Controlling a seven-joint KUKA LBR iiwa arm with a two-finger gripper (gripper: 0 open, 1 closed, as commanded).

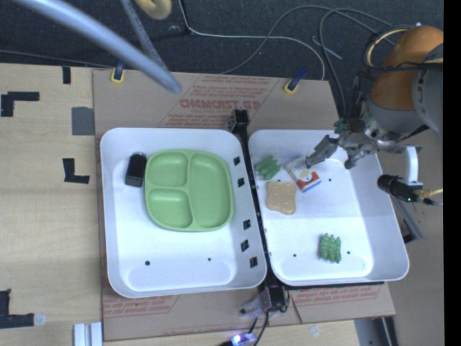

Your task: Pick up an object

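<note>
Gripper low in right bin, upper-left area, right at a small red-and-white carton; can't tell jaw state or whether anything is gripped. Crowded there: toast slice just beside the carton, leafy green toy near the divider. Green bumpy toy sits well apart toward the front. Left bin: green divided plate, small black block touching its left edge. Bins rest on cardboard sheet over wooden worktop; cables on dark backdrop behind.
</note>
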